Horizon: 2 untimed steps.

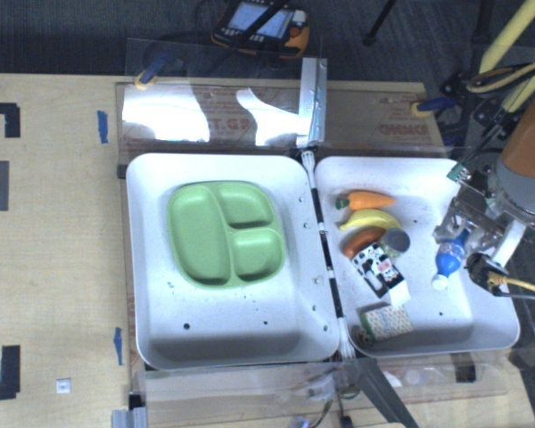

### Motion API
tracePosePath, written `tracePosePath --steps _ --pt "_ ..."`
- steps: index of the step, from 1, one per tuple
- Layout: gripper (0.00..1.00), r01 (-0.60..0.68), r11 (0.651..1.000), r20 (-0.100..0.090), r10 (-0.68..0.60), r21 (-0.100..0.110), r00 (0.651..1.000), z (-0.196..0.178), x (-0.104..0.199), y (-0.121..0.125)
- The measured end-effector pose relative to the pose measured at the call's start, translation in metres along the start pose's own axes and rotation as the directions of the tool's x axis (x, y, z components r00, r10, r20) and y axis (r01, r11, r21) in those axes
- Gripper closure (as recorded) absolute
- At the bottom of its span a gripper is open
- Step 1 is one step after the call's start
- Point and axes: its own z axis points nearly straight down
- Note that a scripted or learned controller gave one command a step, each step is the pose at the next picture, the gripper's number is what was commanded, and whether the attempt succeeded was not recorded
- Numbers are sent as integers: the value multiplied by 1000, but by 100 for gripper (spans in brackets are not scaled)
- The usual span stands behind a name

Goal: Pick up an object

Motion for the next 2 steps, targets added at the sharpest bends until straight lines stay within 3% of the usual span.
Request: tracePosePath --steps 1,2 --pt "100 394 919 1 -394 -4 919 -21 45 0" --pt "100 398 918 0 -398 -4 918 -101 71 45"
